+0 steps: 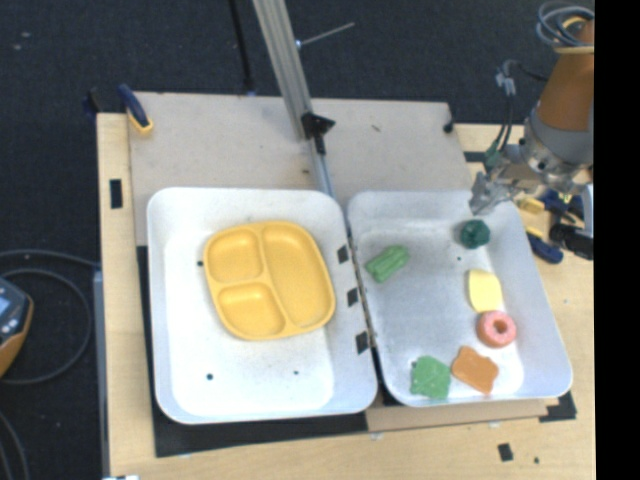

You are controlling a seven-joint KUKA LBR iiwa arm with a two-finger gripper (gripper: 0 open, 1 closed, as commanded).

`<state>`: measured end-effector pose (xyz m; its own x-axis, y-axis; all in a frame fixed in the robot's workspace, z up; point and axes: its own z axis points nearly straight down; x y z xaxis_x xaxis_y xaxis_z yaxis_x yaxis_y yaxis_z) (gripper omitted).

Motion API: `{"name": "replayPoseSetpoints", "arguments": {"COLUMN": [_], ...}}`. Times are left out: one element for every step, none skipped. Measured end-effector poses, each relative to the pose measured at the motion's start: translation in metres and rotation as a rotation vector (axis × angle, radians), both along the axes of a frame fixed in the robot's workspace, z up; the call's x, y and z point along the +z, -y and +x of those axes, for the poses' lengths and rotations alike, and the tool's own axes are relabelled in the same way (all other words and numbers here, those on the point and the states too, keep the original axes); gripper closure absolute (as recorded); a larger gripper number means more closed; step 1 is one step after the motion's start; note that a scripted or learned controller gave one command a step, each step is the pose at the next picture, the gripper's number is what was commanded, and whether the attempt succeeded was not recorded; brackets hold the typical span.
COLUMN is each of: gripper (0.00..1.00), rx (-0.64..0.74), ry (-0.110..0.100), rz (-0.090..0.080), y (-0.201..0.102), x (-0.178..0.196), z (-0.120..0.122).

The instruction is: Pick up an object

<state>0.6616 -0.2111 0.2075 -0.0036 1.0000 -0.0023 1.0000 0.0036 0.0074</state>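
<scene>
Bench (pixel 400 133): I see bare board behind the right bin (pixel 430 268).
Floor: dark, around bench.
Gripper (pixel 487 196): at bin's far rim; jaws, I can't tell.

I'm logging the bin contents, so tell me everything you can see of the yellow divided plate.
The yellow divided plate is a rounded-corner tray of matte plastic by its look, with three compartments. It lies flat, slightly rotated, in the left bin, nothing in it or on it, apart from the bin's walls.
</scene>
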Motion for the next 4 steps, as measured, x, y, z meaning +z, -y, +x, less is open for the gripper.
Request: {"name": "replayPoseSetpoints", "arguments": {"gripper": [1.00, 1.00, 1.00, 1.00], "rx": [0.001, 0.002, 0.003, 0.004], "ry": [0.001, -0.006, -0.007, -0.006], "rz": [-0.001, 0.002, 0.003, 0.004], "y": [0.002, -0.051, -0.108, -0.162], "x": [0.054, 0.047, 0.040, 0.049], "z": [0.001, -0.003, -0.012, -0.031]}}
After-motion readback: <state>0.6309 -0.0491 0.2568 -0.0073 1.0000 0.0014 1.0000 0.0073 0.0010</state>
